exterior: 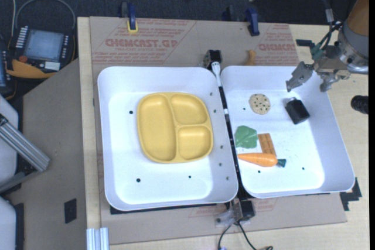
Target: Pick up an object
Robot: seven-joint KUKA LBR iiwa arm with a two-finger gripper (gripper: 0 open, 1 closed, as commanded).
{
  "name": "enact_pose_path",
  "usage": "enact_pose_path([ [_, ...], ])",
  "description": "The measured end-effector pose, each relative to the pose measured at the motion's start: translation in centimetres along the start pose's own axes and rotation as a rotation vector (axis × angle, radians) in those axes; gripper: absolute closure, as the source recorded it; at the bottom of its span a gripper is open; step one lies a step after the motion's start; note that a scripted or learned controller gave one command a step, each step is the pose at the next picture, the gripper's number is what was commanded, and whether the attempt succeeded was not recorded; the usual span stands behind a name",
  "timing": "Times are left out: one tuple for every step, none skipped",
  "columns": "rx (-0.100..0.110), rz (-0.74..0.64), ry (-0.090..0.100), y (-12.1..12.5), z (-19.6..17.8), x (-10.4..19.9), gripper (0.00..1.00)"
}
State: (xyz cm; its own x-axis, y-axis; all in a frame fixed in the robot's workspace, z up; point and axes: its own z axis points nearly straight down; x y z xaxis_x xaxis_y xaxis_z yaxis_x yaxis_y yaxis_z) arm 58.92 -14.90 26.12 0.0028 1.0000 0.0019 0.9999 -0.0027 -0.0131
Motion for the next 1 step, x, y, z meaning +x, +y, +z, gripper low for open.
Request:
enact_pose_path([
  [-0.013, -0.003, -0.002, 0.21, -0.75, 0.05, 0.0],
])
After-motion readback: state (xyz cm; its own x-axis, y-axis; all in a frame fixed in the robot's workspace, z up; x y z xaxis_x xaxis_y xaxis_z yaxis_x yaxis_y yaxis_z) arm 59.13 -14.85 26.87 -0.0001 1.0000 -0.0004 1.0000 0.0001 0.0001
